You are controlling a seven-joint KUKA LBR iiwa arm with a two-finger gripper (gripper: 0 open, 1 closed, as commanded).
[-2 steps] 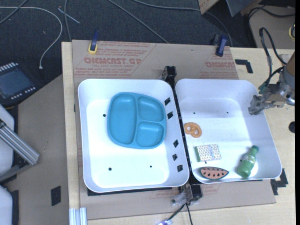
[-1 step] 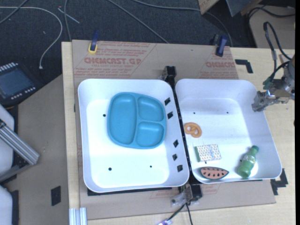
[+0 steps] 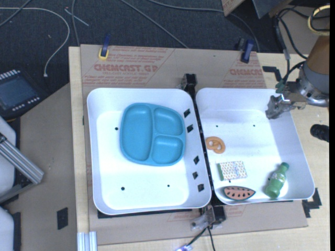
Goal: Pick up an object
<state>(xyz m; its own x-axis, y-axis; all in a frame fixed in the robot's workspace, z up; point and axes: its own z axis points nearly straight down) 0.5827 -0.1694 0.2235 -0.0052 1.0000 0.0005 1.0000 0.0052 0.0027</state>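
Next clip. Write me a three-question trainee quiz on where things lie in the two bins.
1. True or false: the blue plate lies in the same bin as the pretzel.
2. Which lies nearest the right bin's front edge?
A. the pretzel
B. the watermelon slice
C. the patterned card
3. Fill in: the green bottle lies near the right bin's front ____ corner.

Key:
1. False: the plate lies in the left bin.
2. B.
3. Right. The gripper is at the far right corner.
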